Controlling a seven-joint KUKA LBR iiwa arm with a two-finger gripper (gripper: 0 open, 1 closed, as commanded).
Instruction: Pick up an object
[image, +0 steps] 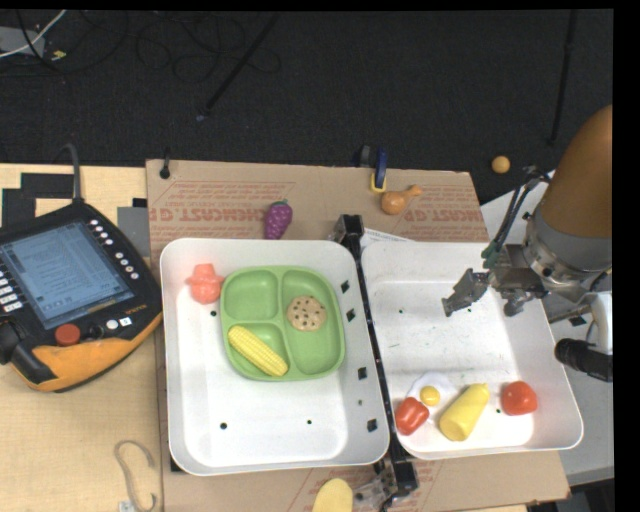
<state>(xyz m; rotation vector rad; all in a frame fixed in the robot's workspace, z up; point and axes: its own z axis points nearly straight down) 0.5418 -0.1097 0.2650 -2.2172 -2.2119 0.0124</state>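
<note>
My gripper (490, 298) hangs over the upper right part of the right bin (400, 290), its fingers spread open with nothing between them. Along that bin's front edge lie a red pepper (410, 415), a fried egg (431, 393), a yellow bottle (465, 411) and a red tomato (518, 398), all well below the gripper. In the left bin (260, 440) a green divided plate (330, 350) carries a corn cob (257, 350) and a cookie (306, 314). A pink-orange toy (204, 284) sits at that bin's back left corner.
Purple grapes (278, 218) and an orange pear-shaped toy (399, 199) lie on the cardboard behind the bins. A yellow lemon (333, 494) rests in front of them. A teach pendant (70, 290) lies on the bench at the left. A black divider (362, 330) separates the bins.
</note>
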